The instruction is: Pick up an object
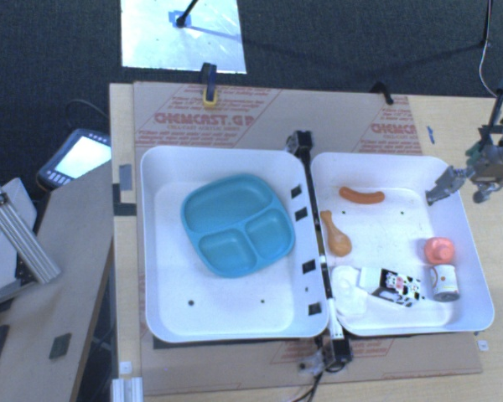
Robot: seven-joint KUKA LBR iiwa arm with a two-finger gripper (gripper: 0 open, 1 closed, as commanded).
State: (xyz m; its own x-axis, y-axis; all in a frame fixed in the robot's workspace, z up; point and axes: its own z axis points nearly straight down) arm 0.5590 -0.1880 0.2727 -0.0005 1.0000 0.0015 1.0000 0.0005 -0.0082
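Sausage point(361, 195) (right bin) | hand point(461, 182) edge-cropped, grip unclear

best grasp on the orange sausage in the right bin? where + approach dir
Grip the orange sausage across its middle, coming straight down from above. It lies flat and long, running left to right on bare floor of the right bin, well apart from the wooden spoon, so the narrow width probably suits the gripper best.

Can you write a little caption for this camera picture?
Gripper hovers at the right bin with toys; blue tray sits in the left bin.
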